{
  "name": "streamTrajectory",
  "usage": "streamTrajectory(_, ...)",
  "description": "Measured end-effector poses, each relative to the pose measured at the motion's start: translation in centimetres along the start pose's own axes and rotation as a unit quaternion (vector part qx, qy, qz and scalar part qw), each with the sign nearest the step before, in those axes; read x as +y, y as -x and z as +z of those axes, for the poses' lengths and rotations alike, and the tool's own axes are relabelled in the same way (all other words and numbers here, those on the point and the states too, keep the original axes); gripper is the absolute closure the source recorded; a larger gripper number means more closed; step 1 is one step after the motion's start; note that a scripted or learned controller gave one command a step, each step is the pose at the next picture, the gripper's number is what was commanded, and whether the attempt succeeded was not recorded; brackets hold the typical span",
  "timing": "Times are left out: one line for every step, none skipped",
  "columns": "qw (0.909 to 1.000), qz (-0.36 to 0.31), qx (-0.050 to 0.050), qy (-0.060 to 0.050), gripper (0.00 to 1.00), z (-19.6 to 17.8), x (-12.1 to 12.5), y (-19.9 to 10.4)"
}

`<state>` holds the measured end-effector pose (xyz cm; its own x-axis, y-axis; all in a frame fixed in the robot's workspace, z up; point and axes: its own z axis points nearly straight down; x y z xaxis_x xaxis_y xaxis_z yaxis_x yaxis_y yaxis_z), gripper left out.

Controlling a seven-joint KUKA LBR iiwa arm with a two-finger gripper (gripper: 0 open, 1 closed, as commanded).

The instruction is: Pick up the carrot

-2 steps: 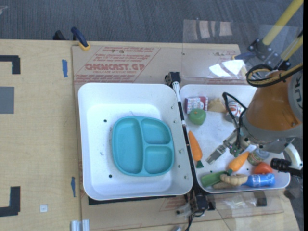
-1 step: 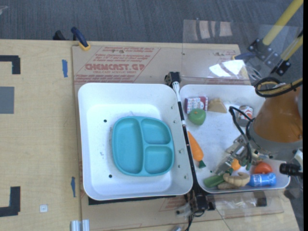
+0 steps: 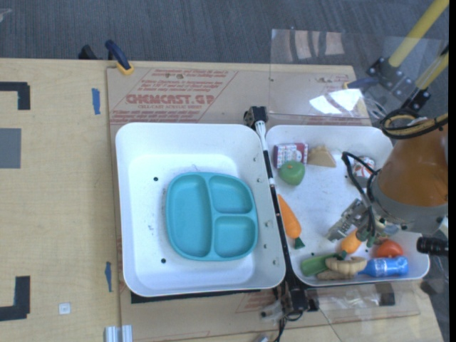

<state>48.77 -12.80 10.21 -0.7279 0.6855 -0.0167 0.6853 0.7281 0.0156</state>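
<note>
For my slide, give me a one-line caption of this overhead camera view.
Claw low in the right bin, apart from the carrot at its left wall; teal tray in the left bin.

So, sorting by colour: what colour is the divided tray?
Turquoise blue tray, seen in the camera view.

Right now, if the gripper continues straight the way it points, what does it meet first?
The gripper points down and to the left in the right bin. Bare bin floor probably comes first; the carrot lies further left along that line, though depth is unclear.
</note>
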Motion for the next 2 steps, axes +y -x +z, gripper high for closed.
streamTrajectory(0.9992, -0.039, 0.003, -0.003, 1.00, -8.56, 7.30, 1.68)
streamTrajectory(0.9993, -0.037, 0.007, -0.006, 0.00, -8.19, 6.97, 1.60)
